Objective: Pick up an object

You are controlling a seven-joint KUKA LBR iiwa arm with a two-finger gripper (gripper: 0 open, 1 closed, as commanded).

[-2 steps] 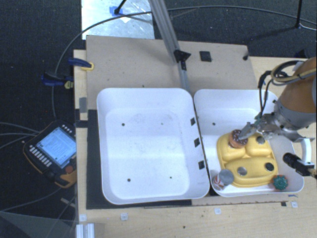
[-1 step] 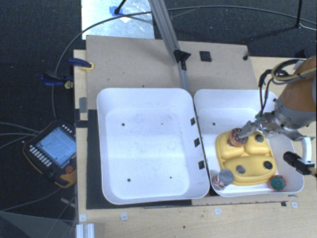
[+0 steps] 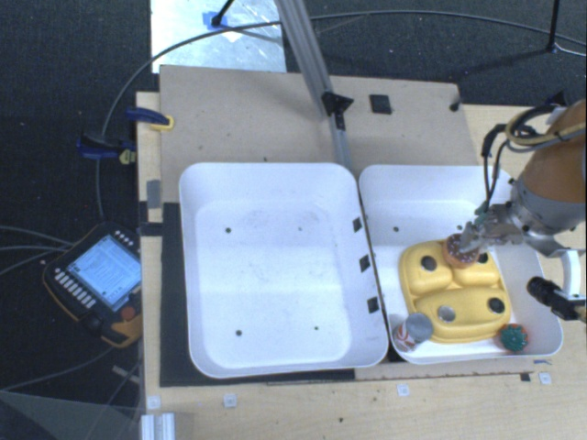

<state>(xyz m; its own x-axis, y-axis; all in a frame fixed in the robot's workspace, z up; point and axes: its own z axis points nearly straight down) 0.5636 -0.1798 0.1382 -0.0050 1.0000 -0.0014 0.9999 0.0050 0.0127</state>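
The right bin (image 3: pixel 413 200) holds a large yellow moulded piece (image 3: pixel 454 291) with dark holes in it. On that piece's upper edge rests a small pink-brown round object (image 3: pixel 458 249). My gripper (image 3: pixel 473 236) comes in from the right and hangs right at this round object, partly covering its right side. A grey round object (image 3: pixel 418 326) and a small red-and-white item (image 3: pixel 401 338) lie at the bin's front left corner. A green ball (image 3: pixel 514 338) sits in the front right corner.
The left bin (image 3: pixel 211 246) lies beside the right one, with black clips (image 3: pixel 365 262) on the shared rim. A slanted metal pole (image 3: pixel 312 58) crosses the back of the bench. A teach pendant (image 3: pixel 96 278) lies off the bench to the left.
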